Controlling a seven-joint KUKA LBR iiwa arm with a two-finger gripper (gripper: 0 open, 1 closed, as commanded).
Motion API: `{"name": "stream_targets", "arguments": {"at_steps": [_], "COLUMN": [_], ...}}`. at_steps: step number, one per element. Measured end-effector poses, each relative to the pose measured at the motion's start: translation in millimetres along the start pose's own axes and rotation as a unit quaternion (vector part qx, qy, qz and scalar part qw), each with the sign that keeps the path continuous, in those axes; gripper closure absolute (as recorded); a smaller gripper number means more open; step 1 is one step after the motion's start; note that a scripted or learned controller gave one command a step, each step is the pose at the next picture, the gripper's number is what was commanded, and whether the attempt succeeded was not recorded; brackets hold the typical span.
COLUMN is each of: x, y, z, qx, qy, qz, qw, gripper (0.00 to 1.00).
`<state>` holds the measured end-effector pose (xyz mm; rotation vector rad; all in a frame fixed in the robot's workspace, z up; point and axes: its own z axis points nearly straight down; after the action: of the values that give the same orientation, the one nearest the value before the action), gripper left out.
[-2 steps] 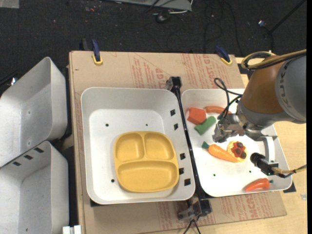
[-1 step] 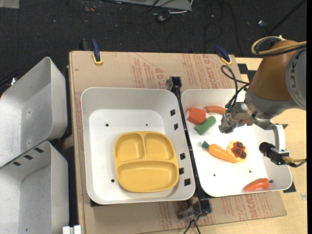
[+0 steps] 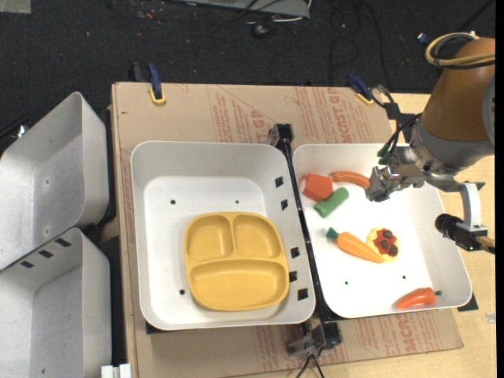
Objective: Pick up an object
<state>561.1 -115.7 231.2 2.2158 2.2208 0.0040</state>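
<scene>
Toy carrot (image 3: 356, 246) | lies in right bin (image 3: 449, 235) | gripper (image 3: 380, 187) hovers above, apparently nothing held; finger state unclear

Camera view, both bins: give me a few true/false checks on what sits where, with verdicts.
1. The yellow divided tray lies in the left bin. True.
2. The carrot lies in the left bin. False: it is in the right bin.
3. The green piece sits beside the orange-red block. True.
4. The gripper hangs over the left bin. False: it is over the right bin.
5. The red pepper lies near the right bin's near edge. True.
</scene>
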Motion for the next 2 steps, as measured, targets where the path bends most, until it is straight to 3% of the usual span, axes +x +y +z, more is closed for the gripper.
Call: {"name": "stream_targets", "arguments": {"at_steps": [1, 2], "x": [57.7, 112.4], "y": [20.6, 19.7], "z": [-1.8, -0.2], "qx": [0.001, 0.003], "qy": [0.001, 0.002], "qz": [-0.003, -0.003], "qw": [1.0, 1.0], "gripper": [1.0, 1.0]}}
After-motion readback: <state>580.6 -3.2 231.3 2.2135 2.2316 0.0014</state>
